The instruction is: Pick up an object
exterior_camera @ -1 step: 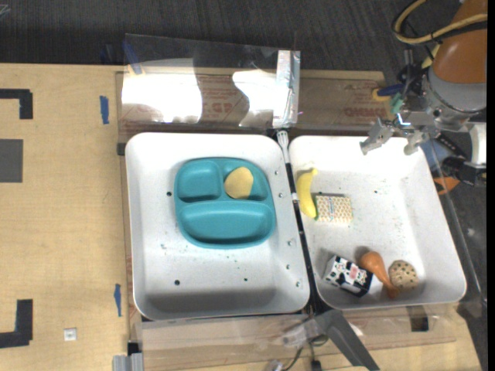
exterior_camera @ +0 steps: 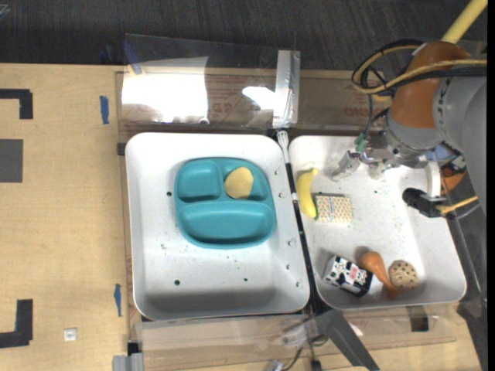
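Pincer: we see the gripper [exterior_camera: 349, 163] over the far part of the right bin [exterior_camera: 433, 242], its fingers spread with nothing between them, tips pointing toward the banana.
Arm: we find the grey arm [exterior_camera: 456, 114] with its orange band at the view's right.
Banana: a yellow banana [exterior_camera: 307, 193] lies along the right bin's left wall, just beside the pincer's tips.
Patterned block: we see a small speckled pad [exterior_camera: 333, 209] touching the banana; any print is too small for us to read.
Box: a black-and-white box [exterior_camera: 347, 275] near the front; we cannot read its label.
Carrot: an orange carrot [exterior_camera: 377, 266] lies beside the box.
Ball: a tan speckled ball [exterior_camera: 402, 273] sits just right of the carrot.
Left bin: the left bin [exterior_camera: 155, 230] holds a teal divided plate [exterior_camera: 224, 222] with a yellow lump [exterior_camera: 238, 182] in its upper right compartment.
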Robot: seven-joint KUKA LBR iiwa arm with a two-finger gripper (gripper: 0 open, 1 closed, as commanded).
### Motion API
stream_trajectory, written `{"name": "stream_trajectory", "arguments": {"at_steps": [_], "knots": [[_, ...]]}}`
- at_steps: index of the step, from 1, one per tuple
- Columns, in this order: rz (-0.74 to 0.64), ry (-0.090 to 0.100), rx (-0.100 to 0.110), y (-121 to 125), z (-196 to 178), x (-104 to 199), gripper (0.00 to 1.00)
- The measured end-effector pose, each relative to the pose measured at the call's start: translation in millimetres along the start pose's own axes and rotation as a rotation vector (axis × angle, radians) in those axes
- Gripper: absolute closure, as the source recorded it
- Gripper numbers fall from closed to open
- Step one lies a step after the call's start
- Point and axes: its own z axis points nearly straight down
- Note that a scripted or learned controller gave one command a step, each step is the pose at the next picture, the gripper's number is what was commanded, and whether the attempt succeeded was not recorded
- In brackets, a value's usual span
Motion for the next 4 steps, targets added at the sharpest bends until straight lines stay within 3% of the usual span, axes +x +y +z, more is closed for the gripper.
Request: {"name": "stream_trajectory", "arguments": {"at_steps": [1, 2, 3, 4], "knots": [[-0.08, 0.002, 0.003, -68, 1, 38, 0.0], [0.141, 0.001, 0.004, -133, 0, 17, 0.0], [0.149, -0.002, -0.005, -172, 0, 9, 0.0], [0.032, 0.001, 0.005, -139, -49, -4, 0.0]]}}
